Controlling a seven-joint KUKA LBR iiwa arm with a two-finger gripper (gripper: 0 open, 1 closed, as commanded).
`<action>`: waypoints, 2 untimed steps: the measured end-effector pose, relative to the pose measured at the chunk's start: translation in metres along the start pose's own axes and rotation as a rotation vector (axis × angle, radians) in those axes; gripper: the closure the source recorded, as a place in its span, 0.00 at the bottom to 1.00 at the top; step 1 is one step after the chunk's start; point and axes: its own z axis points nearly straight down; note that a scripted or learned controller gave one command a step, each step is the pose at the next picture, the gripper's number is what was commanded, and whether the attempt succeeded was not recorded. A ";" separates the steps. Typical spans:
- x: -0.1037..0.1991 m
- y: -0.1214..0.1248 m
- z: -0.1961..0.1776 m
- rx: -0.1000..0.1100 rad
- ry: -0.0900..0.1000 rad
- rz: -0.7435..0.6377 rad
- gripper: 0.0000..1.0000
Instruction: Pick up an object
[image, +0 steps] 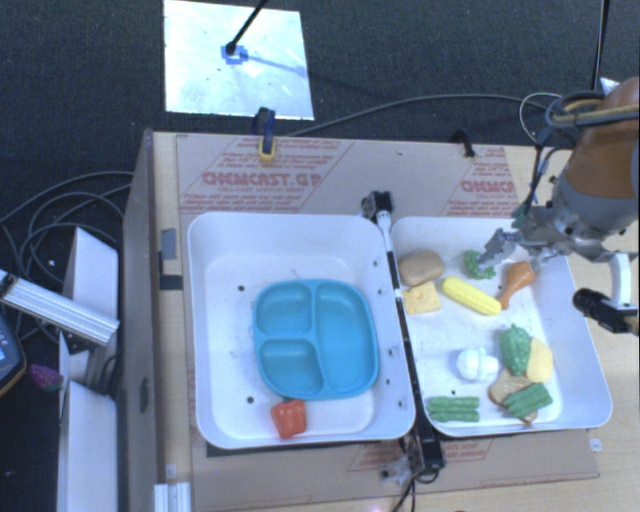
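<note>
The bench (330, 165) is topped with a brown board printed in red letters. Two white bins sit directly on it, side by side and touching along a central seam. Taking the left bin (215, 300) as landmark: the right bin (580, 370) lies just beside it on the right; a yellow clamp (266, 135) grips the board's far edge behind it; a black clip (378, 205) sits at its far right corner, where the bins meet; another black clip (428, 455) sits at its near right corner.

robot lab, white bins (300, 235), loose cables (60, 200)
</note>
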 end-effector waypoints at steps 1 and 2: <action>0.014 0.022 0.116 -0.001 0.000 -0.002 0.00; 0.014 -0.030 0.116 0.001 0.000 0.002 0.00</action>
